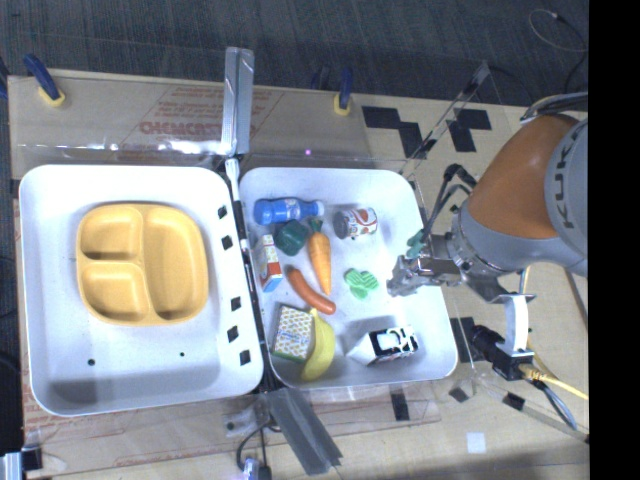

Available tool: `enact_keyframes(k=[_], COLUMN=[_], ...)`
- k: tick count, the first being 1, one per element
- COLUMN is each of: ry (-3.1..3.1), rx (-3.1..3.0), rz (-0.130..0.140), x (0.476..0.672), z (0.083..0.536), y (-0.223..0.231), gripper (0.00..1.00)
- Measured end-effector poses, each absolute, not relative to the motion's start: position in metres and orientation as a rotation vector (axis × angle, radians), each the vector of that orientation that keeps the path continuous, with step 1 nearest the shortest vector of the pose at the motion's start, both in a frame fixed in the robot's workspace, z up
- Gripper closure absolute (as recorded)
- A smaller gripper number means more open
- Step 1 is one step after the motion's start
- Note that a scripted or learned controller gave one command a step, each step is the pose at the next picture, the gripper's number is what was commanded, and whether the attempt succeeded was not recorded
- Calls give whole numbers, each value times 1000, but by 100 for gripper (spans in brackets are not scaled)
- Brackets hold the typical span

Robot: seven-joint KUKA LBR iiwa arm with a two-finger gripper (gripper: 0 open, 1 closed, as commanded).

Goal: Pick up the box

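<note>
Two white bins side by side on the bench [90, 98]. Left bin [50, 348] carries a yellow divided tray [143, 261], lying toward the bin's 10 o'clock part.

Right bin [425, 353] is crowded. The box [293, 332], a small carton with a green-and-white chequered face, lies near the bin's 7 o'clock corner, flat on the floor, touching a yellow banana [322, 346] that curves round its 3-to-5 o'clock side. At 12 o'clock from the box runs an orange sausage-shaped piece [310, 288], and beyond it a carrot [319, 258] standing roughly along the 12–6 line. A blue bottle [285, 211] lies on its side near the bin's 11 o'clock corner, a dark green item [293, 237] just under it. A small can [356, 222] sits toward 12 o'clock of the bin, a light green piece [362, 283] near the middle, a black-and-white object [393, 343] at about 5 o'clock. A red-and-white carton [268, 261] lies against the wall at 9 o'clock.

Arm comes in from 3 o'clock. Gripper [403, 276] hangs just inside the bin's 3 o'clock wall, near the light green piece, well apart from the box. Nothing seen in its grasp; whether it is released or clenched I cannot tell at this angle.
</note>
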State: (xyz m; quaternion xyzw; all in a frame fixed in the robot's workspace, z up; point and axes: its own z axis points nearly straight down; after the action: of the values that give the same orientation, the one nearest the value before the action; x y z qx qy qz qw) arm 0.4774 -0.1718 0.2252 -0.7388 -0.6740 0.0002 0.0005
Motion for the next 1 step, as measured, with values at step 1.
enact_keyframes(k=[1], ry=[-2408], rx=[-2019], rz=[-1], x=[478], z=[259], y=[-74], gripper=[100])
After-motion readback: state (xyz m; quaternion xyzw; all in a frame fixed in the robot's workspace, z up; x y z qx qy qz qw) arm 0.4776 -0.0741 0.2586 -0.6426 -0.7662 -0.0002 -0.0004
